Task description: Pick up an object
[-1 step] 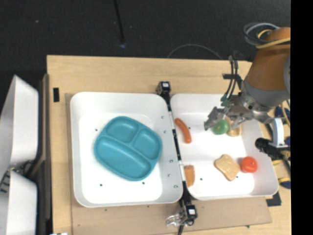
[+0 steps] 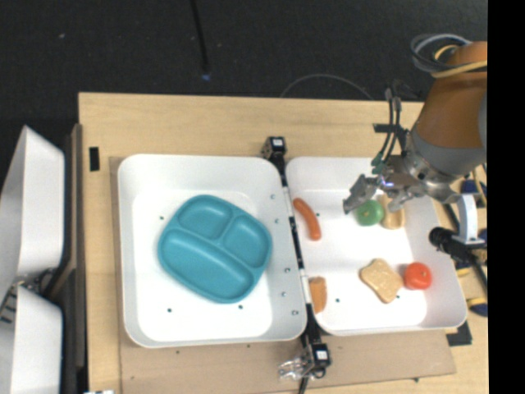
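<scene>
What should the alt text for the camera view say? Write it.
The gripper hovers over a green ball in the right bin, which also holds a sausage, toast and a red tomato. The left bin holds a teal divided plate.

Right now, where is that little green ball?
The green ball lies in the right bin, near its far side, just under the end effector, with the sausage to its left.

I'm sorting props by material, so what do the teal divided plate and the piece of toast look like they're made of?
The teal divided plate looks like moulded plastic: even colour, rounded compartment ridges, a soft sheen. The piece of toast is probably plastic or rubbery toy food: uniform tan with a darker crust edge, smooth and matte, though the view leaves that open.
</scene>
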Tool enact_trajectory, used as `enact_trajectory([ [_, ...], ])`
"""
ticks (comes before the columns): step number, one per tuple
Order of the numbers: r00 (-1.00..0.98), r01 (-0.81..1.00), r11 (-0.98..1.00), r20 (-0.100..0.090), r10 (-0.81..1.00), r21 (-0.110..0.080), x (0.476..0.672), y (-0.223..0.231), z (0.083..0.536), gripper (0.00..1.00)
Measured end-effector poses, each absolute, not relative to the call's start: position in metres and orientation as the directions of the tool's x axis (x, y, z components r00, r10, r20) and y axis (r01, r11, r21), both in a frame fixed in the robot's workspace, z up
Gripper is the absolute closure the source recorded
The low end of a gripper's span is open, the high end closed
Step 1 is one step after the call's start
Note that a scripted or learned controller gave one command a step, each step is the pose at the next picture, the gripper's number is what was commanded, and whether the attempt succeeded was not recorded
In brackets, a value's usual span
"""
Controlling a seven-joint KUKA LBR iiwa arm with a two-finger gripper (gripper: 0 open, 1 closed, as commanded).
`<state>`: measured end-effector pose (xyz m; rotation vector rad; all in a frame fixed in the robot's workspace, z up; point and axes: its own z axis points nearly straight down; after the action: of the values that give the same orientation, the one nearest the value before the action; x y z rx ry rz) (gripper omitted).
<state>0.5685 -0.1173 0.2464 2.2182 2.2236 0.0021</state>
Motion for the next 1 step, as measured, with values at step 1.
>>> enact_trajectory([
  [1,-0.001,1.0,0.001,-0.002,1.0,-0.004,0.573,-0.1102,0.1929,0.0],
])
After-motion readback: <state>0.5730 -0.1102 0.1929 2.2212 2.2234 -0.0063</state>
